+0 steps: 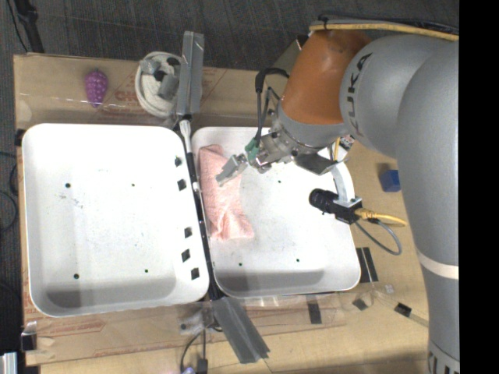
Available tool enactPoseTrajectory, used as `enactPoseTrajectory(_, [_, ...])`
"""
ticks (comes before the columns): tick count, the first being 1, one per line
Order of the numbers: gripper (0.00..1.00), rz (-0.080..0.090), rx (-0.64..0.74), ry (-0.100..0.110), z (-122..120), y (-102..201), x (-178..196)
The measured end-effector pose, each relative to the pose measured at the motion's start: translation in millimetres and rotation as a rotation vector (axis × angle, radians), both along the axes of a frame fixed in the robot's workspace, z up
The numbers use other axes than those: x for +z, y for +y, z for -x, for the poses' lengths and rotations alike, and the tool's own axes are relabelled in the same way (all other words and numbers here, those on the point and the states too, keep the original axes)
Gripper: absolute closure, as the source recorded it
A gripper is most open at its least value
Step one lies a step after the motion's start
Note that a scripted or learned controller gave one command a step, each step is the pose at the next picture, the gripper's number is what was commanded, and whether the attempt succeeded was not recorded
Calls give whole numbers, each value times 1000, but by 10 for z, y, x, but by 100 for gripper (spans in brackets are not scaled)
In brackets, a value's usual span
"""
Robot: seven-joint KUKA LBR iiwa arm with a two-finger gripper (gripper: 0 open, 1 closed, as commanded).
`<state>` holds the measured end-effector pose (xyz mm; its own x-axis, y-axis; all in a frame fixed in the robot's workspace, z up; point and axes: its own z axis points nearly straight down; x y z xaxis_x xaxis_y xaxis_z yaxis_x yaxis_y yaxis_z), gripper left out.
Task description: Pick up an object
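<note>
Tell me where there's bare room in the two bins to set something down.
The left bin is bare white floor from wall to wall. In the right bin, the floor right of the pink cloth toward the front wall is free. It is crowded at the back left, where the pincer hangs over the cloth.

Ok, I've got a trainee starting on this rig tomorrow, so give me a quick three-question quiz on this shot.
1. True or false: the pink cloth lies in the left bin.
2. The purple object sits: A) in a bin B) on the bench beyond the left bin C) under the arm.
3. What is the claw poised over?

Key: 1 false, it is in the right bin. 2 B. 3 the pink cloth's upper end.
</note>
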<state>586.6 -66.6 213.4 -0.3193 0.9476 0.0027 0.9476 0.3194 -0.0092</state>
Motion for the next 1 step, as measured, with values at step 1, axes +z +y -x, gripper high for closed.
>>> enactPoseTrajectory(1, [0,-1,18,1,7,-487,-804])
